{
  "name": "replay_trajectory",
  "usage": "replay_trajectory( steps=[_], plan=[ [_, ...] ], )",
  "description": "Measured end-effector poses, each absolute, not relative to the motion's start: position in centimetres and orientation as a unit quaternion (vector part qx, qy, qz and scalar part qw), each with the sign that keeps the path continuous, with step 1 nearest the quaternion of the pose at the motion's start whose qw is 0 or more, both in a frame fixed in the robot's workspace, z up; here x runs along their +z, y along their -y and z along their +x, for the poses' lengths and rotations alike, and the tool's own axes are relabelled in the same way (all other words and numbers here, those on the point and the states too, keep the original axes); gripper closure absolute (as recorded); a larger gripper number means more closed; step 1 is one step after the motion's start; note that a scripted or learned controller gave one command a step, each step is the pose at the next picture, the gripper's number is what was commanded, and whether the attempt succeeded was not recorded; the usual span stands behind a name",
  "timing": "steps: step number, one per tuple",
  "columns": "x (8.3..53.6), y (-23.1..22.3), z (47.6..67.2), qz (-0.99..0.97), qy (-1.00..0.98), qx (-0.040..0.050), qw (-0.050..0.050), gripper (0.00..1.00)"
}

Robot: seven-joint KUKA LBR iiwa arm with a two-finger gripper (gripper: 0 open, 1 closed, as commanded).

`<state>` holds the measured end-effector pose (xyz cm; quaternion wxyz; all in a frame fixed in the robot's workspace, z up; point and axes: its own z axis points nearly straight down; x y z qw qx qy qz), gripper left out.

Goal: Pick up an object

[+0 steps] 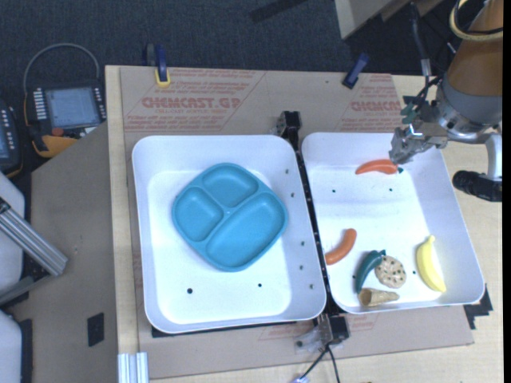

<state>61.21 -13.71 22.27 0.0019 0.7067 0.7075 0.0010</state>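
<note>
In the right bin [447, 206], a small orange carrot-like piece [374, 167] lies near the far wall. My gripper [402, 152] hangs right over that piece's right end, at the bin's far right corner. Nearer the front lie an orange sausage [341, 246], a teal pepper-like piece [367, 266], a round cookie [390, 272], a yellow banana [430, 266] and a small tan cone [378, 297].
The left bin [152, 214] holds a blue divided plate [230, 215]. A black clamp [289, 123] sits between the bins at the back. The arm's orange band [477, 50] rises at the upper right. A device with a screen [70, 106] stands off the bench at the left.
</note>
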Motion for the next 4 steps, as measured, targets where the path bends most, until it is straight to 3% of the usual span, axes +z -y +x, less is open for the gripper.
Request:
replay_trajectory(
  steps=[4],
  plan=[
    [24.7,-8.7,60.8,0.705,-0.709,0.0014,0.0,1.0]
  ],
)
